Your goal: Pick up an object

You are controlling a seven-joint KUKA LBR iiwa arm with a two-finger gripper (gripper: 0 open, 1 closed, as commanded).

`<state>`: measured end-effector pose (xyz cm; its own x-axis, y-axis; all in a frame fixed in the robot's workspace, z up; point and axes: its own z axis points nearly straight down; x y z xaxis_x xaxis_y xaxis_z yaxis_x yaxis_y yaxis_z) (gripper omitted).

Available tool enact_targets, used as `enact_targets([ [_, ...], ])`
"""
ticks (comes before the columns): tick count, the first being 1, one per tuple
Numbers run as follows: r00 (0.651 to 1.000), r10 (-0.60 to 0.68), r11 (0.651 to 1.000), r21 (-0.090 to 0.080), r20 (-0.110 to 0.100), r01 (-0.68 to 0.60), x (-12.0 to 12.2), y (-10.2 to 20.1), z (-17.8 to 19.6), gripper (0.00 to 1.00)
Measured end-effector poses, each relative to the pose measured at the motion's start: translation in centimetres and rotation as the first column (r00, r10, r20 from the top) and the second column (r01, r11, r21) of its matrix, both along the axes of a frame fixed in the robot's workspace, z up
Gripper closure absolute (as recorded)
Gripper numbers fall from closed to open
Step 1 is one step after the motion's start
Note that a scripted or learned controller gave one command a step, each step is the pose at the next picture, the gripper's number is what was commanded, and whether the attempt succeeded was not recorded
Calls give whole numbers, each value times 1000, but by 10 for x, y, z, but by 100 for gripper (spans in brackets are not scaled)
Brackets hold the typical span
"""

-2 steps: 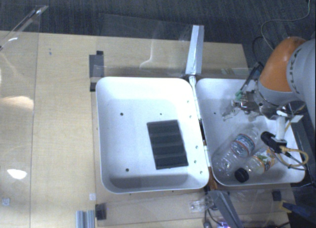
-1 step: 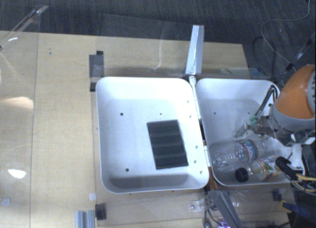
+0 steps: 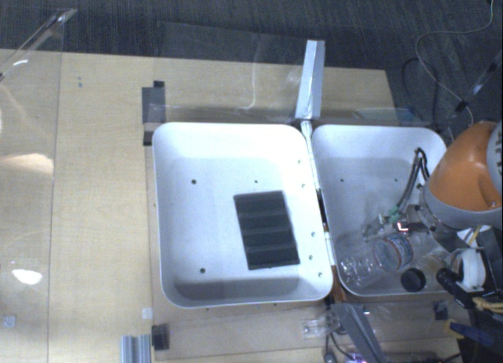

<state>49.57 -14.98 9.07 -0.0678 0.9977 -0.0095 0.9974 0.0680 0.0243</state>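
A black ribbed rectangular pad (image 3: 267, 230) lies flat near the middle of the left bin (image 3: 181, 196). In the right bin (image 3: 354, 165), a clear plastic cup-like object (image 3: 376, 258) lies on its side near the front wall. My gripper (image 3: 393, 224) reaches in from the right and hangs low over the right bin, just above and behind the clear object. The arm's orange band (image 3: 468, 173) and grey wrist cover the bin's right side. Whether the gripper touches the clear object is unclear.
A metal divider post (image 3: 310, 86) stands at the back between the two bins. Cables (image 3: 416, 173) loop off the wrist over the right bin. Brackets and fittings sit along the bench's front edge (image 3: 346, 330).
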Motion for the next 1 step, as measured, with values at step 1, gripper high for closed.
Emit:
enact_targets([
  [1,1000,16,1000,6,-7,-15,-3,-22,-1,0],
])
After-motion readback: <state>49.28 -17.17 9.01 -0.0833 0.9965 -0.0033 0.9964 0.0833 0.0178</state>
